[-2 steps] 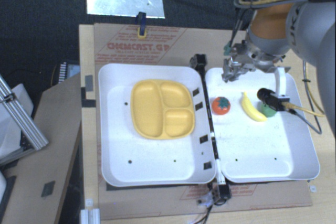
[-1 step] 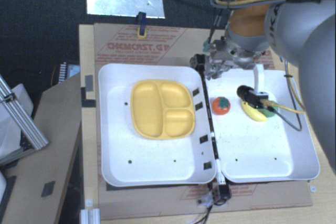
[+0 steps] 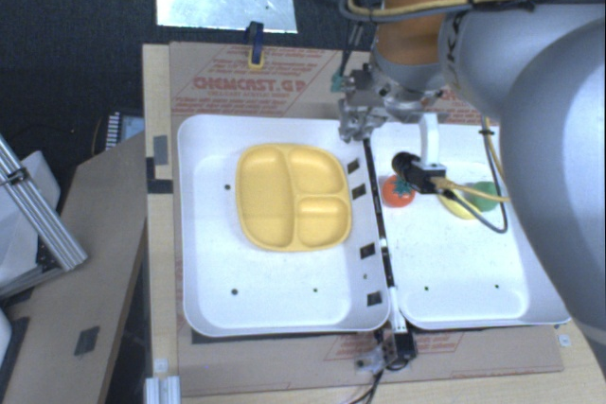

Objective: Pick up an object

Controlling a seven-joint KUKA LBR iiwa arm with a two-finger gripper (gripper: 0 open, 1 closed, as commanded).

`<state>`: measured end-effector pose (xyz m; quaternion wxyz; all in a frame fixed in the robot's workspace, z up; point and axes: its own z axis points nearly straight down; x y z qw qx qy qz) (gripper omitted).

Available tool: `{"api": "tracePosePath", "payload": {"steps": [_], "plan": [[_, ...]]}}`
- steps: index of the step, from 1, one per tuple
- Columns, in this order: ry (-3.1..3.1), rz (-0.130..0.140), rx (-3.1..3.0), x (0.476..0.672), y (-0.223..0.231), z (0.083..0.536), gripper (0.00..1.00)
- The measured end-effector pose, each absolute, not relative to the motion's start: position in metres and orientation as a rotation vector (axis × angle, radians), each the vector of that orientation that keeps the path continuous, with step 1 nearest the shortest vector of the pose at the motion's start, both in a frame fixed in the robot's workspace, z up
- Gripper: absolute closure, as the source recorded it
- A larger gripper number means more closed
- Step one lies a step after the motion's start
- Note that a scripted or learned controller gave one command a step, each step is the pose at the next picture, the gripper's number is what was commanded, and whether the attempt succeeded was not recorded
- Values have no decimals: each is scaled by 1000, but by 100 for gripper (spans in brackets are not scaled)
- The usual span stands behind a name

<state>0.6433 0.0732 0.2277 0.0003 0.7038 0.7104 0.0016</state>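
My gripper (image 3: 357, 124) (grip state: can't tell) sits over the divider (image 3: 380, 237). Dropping here probably hits it and misses the orange object (image 3: 398, 193).

"CHEMCAST" printed red, on brown board (image 3: 284, 61)

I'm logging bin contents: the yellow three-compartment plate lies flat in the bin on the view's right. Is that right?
Not quite. The camera view shows the yellow three-compartment plate lying flat in the bin on the view's left, not the right one. The rest stands.
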Motion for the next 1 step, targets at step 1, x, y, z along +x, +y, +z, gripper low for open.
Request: {"api": "tracePosePath", "payload": {"steps": [1], "plan": [[2230,7,2211,663,106,230,100]]}}
